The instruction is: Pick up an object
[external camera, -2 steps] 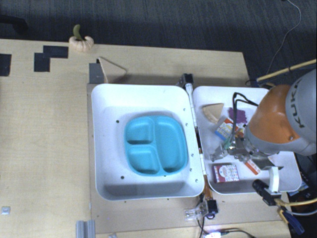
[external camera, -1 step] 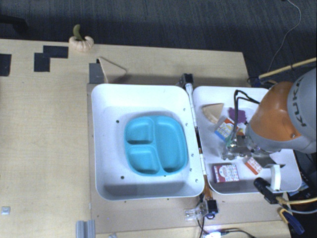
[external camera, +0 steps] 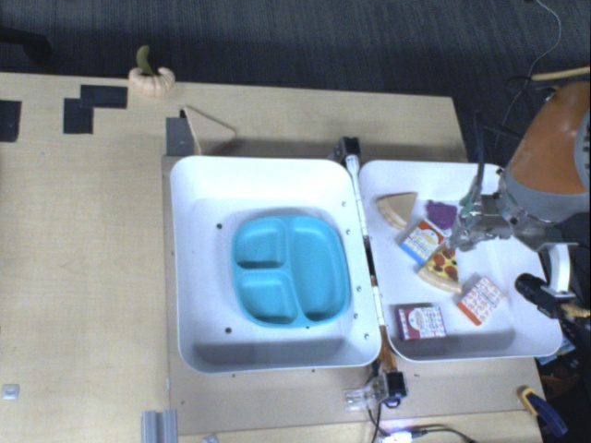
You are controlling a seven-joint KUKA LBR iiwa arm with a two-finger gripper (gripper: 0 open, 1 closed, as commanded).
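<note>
- The pizza slice [external camera: 441, 268] lies near the middle of the right bin [external camera: 526, 340], tilted, its crust end pointing toward the bin's near wall.
- My gripper [external camera: 459, 238] hangs just above the pizza slice's upper edge, on its far side; I cannot tell how it stands, and nothing shows as held.
- A small blue-and-white packet [external camera: 420, 242] lies touching the pizza slice on its left, toward the other bin.
- A purple object [external camera: 441, 214] sits just beyond the packet, farther from the pizza slice and close beside my gripper.
- A tan wedge [external camera: 397, 210] lies farther still from the pizza slice, toward the far left corner of the right bin.
- A red-and-white carton [external camera: 480, 300] lies to the right of the pizza slice and a little nearer the camera, apart from it.
- A dark red box [external camera: 420, 321] lies nearer the camera than the pizza slice, close to the bin's near wall.
- My arm [external camera: 554, 169], grey with its orange band, comes in from the right of the pizza slice.
- Well to the left of the pizza slice, the left bin [external camera: 203, 247] holds a blue divided tray [external camera: 291, 268] at its middle.
</note>
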